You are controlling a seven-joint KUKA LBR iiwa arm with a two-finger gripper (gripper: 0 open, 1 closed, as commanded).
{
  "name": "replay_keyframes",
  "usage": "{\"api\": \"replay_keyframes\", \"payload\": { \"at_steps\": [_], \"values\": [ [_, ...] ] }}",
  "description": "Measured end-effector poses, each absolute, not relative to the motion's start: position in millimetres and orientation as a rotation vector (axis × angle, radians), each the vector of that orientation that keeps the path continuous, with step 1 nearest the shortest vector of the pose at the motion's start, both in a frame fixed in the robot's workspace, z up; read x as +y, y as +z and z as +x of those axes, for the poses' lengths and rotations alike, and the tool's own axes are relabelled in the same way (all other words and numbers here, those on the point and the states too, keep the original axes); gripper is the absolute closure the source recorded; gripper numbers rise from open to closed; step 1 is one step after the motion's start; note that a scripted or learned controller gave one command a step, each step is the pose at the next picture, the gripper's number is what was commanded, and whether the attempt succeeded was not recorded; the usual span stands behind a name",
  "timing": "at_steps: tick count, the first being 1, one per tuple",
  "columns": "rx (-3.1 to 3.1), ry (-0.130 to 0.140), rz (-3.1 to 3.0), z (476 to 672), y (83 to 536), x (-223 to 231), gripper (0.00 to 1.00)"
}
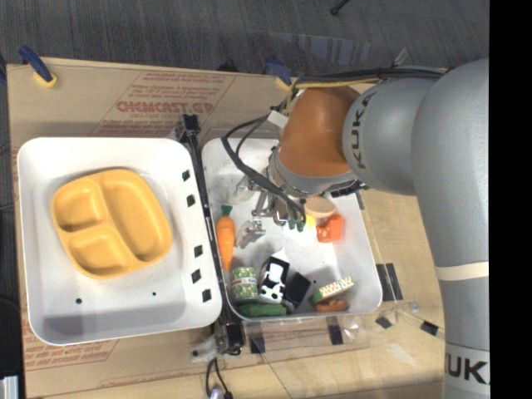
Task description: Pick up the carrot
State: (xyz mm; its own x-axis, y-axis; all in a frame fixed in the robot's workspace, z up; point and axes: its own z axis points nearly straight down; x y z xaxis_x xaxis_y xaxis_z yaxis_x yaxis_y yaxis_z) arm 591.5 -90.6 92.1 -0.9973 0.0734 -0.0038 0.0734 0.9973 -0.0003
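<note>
- Gripper [272,216], carried on the grey arm [416,131] with the orange band [316,135] above the wrist, hung over the middle of the right bin [366,256]. Whether it was open or closed could not be told from the slanted overhead view, and no object was seen held in it.
- Left bin [33,248] sat alongside the right one and contained a yellow divided tray [110,221], well apart from the working area.
- Carrot [225,237] lay in the right bin close against its left wall, orange body running near-to-far with the green top at the far end. It sat just left of the gripper and apart from it.
- Clutter occupied the near end of the right bin: a black-and-white toy [278,283], a green round item [243,281] just near of the carrot's tip, and a small orange-red block [330,228] to the right of the gripper.
- Step in hand, as judged: approach. The gripper was above the bin but not yet aligned with the carrot, and the pick had not been made.
- Next move, as judged, called for a shift left toward the bin wall and a descent with the grasp set across the carrot's narrow width. The wall close on the left and the green item at the near tip left little margin.
</note>
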Motion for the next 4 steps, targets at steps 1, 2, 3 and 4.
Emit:
{"api": "replay_keyframes", "payload": {
  "at_steps": [1,2,3,4],
  "values": [
    [3.056,-0.001,0.710,594.9,93,-104,0.00],
    [2.931,-0.019,1.112,615.4,94,-103,0.00],
    [2.813,-0.016,1.376,595.0,95,-103,0.00],
    [2.552,-0.003,1.830,592.9,92,-106,0.00]
  ]
}}
